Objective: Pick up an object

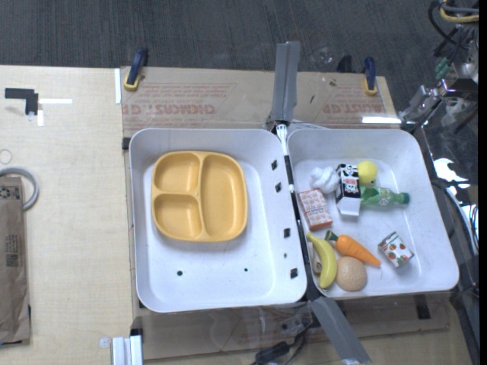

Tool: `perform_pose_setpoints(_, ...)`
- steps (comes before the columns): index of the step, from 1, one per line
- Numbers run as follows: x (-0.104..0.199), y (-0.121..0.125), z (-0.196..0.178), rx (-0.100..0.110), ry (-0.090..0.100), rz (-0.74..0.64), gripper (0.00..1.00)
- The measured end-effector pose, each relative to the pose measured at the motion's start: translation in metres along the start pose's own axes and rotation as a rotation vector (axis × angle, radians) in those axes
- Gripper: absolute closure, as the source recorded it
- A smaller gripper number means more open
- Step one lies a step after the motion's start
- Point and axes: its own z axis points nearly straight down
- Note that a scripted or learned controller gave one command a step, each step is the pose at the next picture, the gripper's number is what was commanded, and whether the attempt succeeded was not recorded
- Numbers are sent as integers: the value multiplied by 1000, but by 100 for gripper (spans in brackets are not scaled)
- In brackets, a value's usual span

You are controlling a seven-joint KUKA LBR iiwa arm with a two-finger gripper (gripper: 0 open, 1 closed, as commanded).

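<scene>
Yellow divided tray (200, 196), one, fills the left bin (144, 280); claw's state can't be told.

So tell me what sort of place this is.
Most likely a robotics lab's pick-and-place bench: two shallow white bins clamped to a cardboard-covered bench, a yellow divided plastic tray in one, toy food such as a plastic banana in the other.

Parts of the robot (449, 90) are seen at the upper right edge — grey and silvery metal pieces, with glossy dark surfaces lower down. Black and yellow cables (456, 6) are looped at the top corner — little else can be made out.
</scene>
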Motion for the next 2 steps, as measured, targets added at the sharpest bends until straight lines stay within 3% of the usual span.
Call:
perform_pose_setpoints(1, 28, -20, 77, -1, -1, -39, 0)
perform_pose_setpoints(2, 84, -57, 191, 0, 0, -125, 0)
